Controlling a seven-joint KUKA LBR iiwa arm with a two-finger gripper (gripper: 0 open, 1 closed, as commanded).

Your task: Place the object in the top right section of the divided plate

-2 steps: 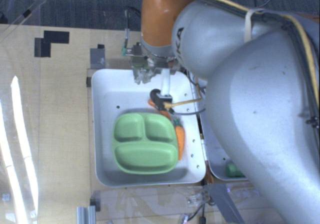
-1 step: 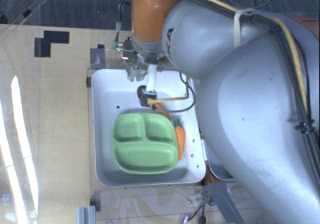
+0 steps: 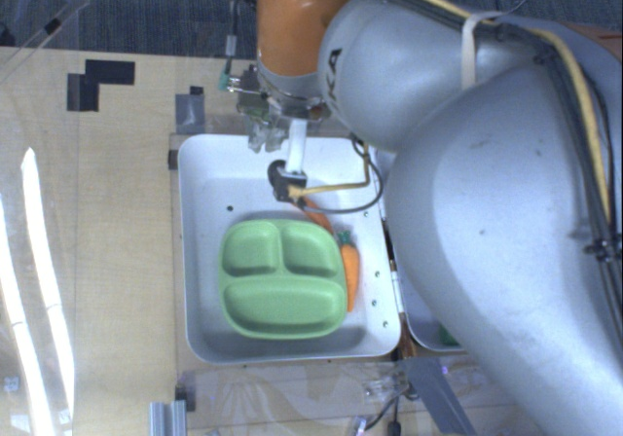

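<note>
Now your big grey arm (image 3: 487, 181) is reaching over the shallow white bin (image 3: 200, 259); the green divided plastic plate (image 3: 277, 278) is sitting inside; the orange carrot (image 3: 349, 273) is lying against the plate's right edge; the gripper (image 3: 263, 137) is hovering at the bin's far rim, open or closed you cannot tell.

Carrot (image 3: 349, 271) beside green plate (image 3: 282, 280), in bin (image 3: 202, 230)

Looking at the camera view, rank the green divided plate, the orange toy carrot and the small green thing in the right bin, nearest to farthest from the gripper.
1. Green divided plate, in the left white bin, below the gripper in the picture.
2. Orange toy carrot, along the plate's right rim; too close to call against the plate.
3. Small green thing, in the right white bin; clearly farthest.
</note>
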